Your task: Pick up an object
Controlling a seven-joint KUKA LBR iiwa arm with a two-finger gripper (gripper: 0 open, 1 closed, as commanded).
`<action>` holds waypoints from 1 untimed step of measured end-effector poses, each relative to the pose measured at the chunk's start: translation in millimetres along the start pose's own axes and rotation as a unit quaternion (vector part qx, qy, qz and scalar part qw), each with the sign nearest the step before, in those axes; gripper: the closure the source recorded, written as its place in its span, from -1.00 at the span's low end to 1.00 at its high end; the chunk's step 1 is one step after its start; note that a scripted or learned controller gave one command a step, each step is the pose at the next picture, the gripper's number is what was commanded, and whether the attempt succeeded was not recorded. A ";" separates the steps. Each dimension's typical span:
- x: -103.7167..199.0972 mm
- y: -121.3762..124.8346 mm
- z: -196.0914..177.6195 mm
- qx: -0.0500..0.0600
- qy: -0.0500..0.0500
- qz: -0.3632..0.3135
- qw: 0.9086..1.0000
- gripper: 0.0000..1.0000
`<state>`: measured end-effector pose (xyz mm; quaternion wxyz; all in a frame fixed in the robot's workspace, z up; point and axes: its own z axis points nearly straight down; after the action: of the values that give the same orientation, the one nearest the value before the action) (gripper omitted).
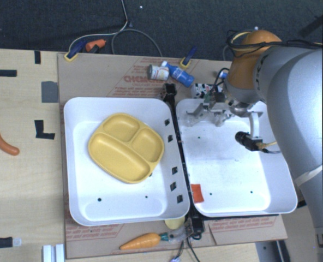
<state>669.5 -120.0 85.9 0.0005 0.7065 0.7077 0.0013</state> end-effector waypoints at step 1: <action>24.8 -0.7 0.5 0.001 -0.002 0.000 1.000 -1.00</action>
<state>668.8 -95.3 85.4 0.0012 0.7063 0.7079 -0.0001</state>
